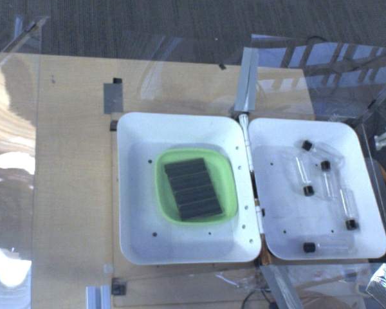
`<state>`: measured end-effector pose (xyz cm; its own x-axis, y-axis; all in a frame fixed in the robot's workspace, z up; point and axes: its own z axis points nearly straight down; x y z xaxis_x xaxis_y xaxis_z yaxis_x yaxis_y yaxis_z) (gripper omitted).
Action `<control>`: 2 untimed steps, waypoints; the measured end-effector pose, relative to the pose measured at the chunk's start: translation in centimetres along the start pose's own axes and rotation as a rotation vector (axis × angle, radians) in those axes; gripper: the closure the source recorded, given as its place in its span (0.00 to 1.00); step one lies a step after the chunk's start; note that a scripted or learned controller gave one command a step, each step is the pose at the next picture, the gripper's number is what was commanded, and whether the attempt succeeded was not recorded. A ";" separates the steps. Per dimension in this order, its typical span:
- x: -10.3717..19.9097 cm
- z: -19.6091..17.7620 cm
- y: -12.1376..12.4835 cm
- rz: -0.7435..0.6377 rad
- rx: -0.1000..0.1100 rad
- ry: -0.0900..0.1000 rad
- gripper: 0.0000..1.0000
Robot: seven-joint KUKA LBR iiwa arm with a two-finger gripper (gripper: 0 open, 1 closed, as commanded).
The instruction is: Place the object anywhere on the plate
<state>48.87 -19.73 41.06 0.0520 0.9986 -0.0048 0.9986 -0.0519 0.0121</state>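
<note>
Several clear capped vials (326, 187) lie loose in the right bin (270, 172); transparent, round bodies risk slipping before reaching the green plate (226, 195); gripper state cannot be told.

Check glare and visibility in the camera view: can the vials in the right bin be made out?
Camera view: strong window glare washes the bench's left side; fainter reflections streak the top right. The clear vials barely stand out from the white right bin, mostly by their black caps. The green plate and its dark block read sharply.
</note>
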 end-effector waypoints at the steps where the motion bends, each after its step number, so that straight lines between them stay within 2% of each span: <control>1: -0.4 12.9 -0.2 0.050 0.008 0.003 0.00; 2: -0.5 11.0 -0.1 0.105 0.005 0.002 0.00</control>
<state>48.84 -20.26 30.09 0.1567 0.9876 -0.0015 0.9876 -0.1567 0.0071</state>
